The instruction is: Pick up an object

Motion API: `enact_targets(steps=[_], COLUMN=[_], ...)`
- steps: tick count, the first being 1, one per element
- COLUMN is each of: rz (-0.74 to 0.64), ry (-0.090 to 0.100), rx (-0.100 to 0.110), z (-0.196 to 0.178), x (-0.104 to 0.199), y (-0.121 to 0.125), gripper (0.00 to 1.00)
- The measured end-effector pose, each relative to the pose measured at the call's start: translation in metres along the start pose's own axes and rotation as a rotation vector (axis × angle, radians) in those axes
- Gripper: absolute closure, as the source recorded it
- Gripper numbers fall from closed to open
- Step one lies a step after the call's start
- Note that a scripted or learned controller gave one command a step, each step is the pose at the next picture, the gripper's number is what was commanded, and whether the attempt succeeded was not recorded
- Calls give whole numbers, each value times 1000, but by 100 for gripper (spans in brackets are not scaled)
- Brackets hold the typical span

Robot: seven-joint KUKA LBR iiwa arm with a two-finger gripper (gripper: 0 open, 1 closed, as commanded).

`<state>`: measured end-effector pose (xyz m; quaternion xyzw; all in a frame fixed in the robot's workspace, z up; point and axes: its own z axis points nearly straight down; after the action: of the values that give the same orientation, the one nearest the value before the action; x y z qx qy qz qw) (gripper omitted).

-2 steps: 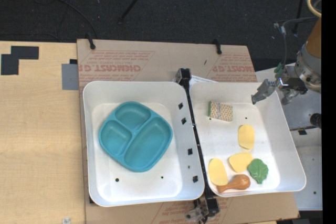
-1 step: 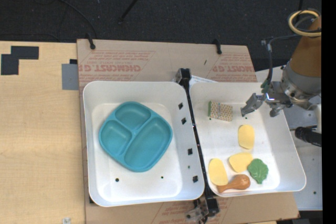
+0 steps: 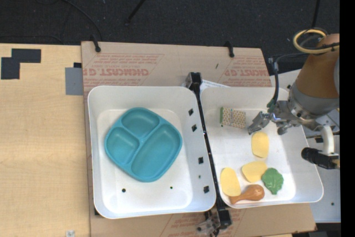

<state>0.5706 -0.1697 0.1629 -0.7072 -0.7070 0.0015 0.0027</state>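
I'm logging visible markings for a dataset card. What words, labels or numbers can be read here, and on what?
"CHEMCRZT G.P": red print, upside down, on the cardboard behind the bins, left stamp; my reading is unsure.
A second red stamp to its right: partly cut off, unreadable.
Red print on the cardboard's front edge: too small to read.
Small patterned packet in the right bin: print too blurred.

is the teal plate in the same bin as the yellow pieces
No, the teal divided plate lies in the left bin, while the yellow pieces lie in the right bin.

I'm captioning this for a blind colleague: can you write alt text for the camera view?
The gripper hangs in the right bin above a yellow piece, near more yellow, green and orange toy food. The left bin holds a teal divided plate.
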Motion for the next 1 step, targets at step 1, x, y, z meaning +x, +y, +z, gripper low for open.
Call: enact_targets(steps=[1], rz=[0], ry=[0], rx=[0], z=[44], x=[-5], y=[-2], gripper=[0])
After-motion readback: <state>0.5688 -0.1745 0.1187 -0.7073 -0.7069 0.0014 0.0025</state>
